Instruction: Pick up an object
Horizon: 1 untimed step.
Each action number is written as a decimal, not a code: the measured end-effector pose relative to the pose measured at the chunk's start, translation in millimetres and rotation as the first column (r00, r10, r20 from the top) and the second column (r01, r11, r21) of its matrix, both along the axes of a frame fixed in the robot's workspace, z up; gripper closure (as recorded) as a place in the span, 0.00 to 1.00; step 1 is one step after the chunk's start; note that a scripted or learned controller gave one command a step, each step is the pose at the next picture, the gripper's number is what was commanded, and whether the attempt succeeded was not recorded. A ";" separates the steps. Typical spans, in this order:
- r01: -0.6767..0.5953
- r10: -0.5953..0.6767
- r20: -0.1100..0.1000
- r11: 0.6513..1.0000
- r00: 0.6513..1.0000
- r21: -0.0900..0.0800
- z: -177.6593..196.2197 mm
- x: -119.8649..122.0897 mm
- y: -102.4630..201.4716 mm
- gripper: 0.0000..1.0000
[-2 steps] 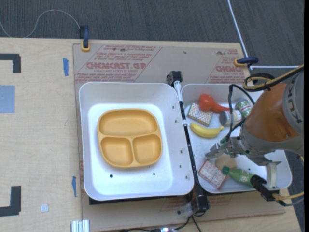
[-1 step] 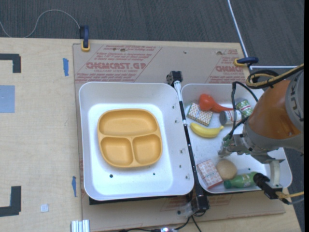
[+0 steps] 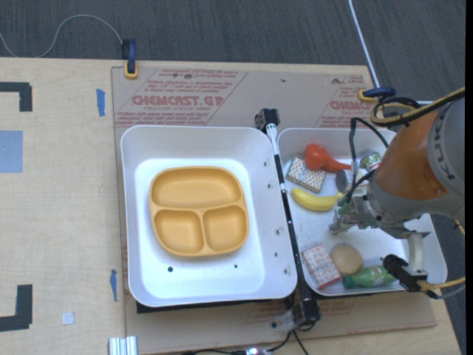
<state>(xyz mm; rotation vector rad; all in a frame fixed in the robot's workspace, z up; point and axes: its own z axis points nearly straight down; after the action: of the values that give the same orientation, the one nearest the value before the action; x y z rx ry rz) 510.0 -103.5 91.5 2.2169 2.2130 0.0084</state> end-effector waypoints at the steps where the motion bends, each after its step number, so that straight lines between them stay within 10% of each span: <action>1: -0.006 0.006 0.004 1.000 1.000 0.005 -0.8 2.0 5.2 0.00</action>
<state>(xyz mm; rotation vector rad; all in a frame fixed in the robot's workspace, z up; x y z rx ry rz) 512.0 -98.3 90.7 2.2103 2.2206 0.0192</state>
